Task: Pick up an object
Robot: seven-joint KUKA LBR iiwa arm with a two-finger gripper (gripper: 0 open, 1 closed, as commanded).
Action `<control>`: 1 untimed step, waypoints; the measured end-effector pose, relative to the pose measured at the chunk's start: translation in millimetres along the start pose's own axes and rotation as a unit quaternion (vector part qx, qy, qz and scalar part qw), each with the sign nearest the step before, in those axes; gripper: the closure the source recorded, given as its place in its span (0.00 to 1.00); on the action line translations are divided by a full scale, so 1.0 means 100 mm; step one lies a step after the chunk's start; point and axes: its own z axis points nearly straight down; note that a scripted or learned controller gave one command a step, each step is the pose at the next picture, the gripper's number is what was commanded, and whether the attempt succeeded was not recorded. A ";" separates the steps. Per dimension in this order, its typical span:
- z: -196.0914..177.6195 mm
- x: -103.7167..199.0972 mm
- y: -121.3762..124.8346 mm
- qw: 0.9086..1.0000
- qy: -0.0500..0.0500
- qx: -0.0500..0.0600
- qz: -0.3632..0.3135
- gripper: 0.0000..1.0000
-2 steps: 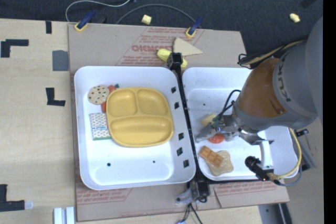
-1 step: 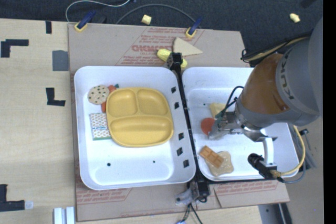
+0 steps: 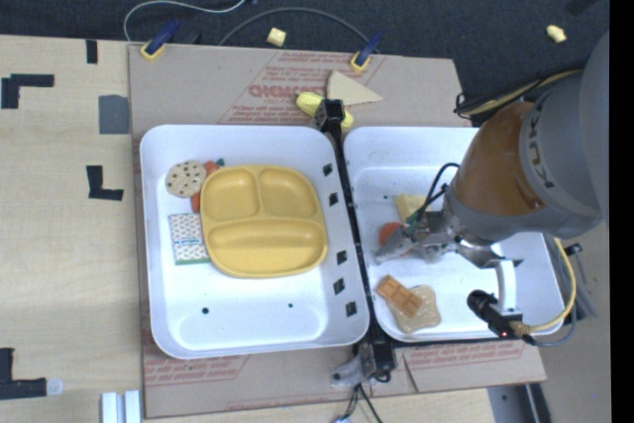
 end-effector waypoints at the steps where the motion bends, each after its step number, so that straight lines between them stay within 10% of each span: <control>1: 0.10 0.04 0.68 1.000 0.001 0.001 -0.002 0.00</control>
